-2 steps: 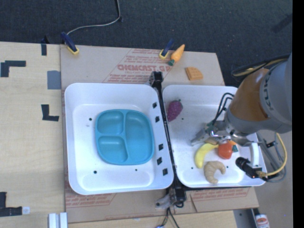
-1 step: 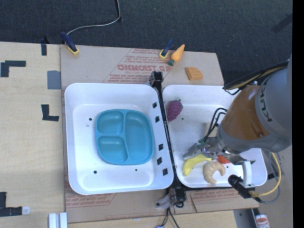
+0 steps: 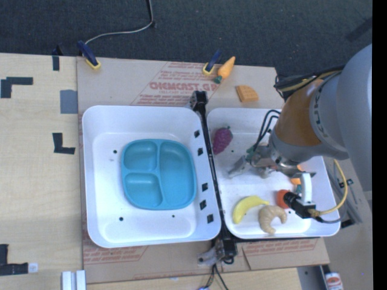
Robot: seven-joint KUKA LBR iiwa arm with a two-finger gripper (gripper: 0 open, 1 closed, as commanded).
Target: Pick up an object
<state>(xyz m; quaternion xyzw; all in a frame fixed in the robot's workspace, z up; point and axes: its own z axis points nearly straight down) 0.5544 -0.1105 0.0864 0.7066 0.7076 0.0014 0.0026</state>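
The right bin (image 3: 242, 116) holds a purple bunch of grapes (image 3: 222, 139) at its upper left, a yellow banana (image 3: 247, 207) and a tan croissant (image 3: 271, 217) near its front wall, and a small red and orange piece (image 3: 284, 197) beside them. My gripper (image 3: 240, 164) reaches in from the right and hangs low over the middle of this bin, below and right of the grapes. Its fingers (image 3: 234, 169) are spread apart with nothing between them.
The left bin (image 3: 97, 125) carries a blue divided plate (image 3: 159, 173). Behind the bins, an orange carrot (image 3: 226, 67) and an orange wedge (image 3: 246, 93) lie on the cardboard, with clamps at the board's far edge. The arm's bulk covers the right bin's right side.
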